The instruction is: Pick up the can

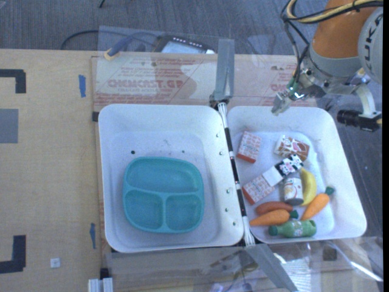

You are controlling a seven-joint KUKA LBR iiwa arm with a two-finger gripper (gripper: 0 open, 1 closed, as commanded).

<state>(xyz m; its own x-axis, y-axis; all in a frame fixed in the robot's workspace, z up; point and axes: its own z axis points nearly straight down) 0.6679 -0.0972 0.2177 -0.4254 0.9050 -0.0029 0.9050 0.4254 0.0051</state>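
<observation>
The can [293, 189], likely stiff, light and slippery, is lying crowded; its sides are being favoured. Jaws' state cannot be told.

Grey carpet [55, 11], wood bench [42, 163].

A teal divided plate [163, 194] lies in the left white bin [115, 126] on the desk [42, 163]. The right bin [349, 218] holds two red-and-white boxes [249, 146], a small patterned packet [292, 147], a banana [309, 186], two carrots [270, 218], a sausage [273, 207] and a green bottle [295, 229] lying on its side
</observation>
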